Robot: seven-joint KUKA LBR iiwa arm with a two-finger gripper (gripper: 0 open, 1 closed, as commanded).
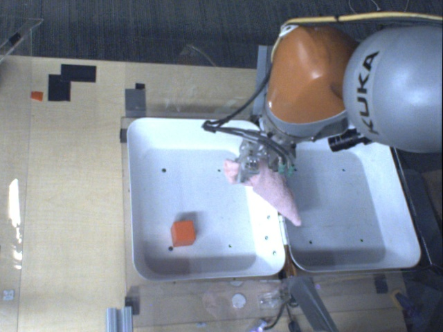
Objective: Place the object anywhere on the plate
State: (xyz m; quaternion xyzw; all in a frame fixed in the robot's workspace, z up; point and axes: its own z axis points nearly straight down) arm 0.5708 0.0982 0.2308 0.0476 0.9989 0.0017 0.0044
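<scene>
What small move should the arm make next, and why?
Probably a short lift straight up. The pink cloth meets the hand at its upper end, while its lower tip lies over the wall between the bins. A lift would free the tip and show whether the cloth comes along.

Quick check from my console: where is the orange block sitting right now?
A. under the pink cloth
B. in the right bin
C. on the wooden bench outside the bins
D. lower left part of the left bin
D: the orange block lies on the floor of the left bin, toward its lower left, well apart from the pink cloth hanging by the divide between the bins.
</scene>
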